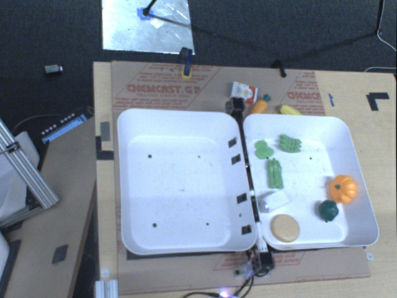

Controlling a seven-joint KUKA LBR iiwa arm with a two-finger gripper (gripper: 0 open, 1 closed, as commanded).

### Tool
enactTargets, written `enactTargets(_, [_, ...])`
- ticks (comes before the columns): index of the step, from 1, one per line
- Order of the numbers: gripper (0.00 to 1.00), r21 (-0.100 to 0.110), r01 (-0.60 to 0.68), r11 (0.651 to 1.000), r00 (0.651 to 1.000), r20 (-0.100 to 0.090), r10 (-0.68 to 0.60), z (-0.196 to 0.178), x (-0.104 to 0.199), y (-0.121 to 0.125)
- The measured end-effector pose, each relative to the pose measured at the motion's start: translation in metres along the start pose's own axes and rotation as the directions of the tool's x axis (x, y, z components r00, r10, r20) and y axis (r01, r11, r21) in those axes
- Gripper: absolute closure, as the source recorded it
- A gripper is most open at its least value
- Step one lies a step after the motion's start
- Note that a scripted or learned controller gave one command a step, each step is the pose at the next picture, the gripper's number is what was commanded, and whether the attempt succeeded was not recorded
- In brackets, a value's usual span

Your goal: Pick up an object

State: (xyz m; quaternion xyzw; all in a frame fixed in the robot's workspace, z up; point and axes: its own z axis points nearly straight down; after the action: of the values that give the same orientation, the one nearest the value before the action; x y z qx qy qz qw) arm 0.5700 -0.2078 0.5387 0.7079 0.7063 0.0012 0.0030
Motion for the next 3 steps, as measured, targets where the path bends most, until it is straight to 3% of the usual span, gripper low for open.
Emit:
enactTargets(1, [1.0, 0.002, 0.0, 1.0, 1.0, -0.001, 0.0, 0.001, 0.0, -0.087])
enactTargets(2, [1.0, 0.002, 0.01, 1.0, 1.0, -0.002, -0.01, 0.003, 0.046, -0.083])
enactTargets(3, [1.0, 0.002, 0.005, 1.0, 1.0, 0.0, -0.005, 0.012, 0.018, 0.003])
